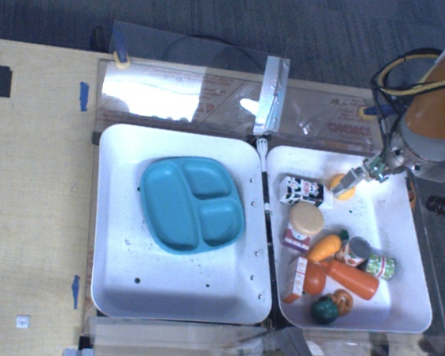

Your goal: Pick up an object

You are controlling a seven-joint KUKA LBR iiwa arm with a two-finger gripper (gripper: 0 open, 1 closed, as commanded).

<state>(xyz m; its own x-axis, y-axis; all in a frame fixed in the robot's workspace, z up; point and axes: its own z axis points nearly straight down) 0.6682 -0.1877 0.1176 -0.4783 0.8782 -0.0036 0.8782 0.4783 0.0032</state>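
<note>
Gripper (348,182) sits low at the right bin's (415,235) far edge, touching a yellow toy (341,184); finger state cannot be determined. Remaining toys cluster mid-bin. Left bin (116,201) holds a blue tray (193,203).

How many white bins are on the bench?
2. The left bin holds a blue divided tray; the right bin holds the small objects, with the gripper above it.

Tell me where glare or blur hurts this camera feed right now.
Camera view: bright glare streaks the clear panel behind the bins; the left bin looks washed out; the pincer is small and soft over the right bin, by something yellow.
</note>
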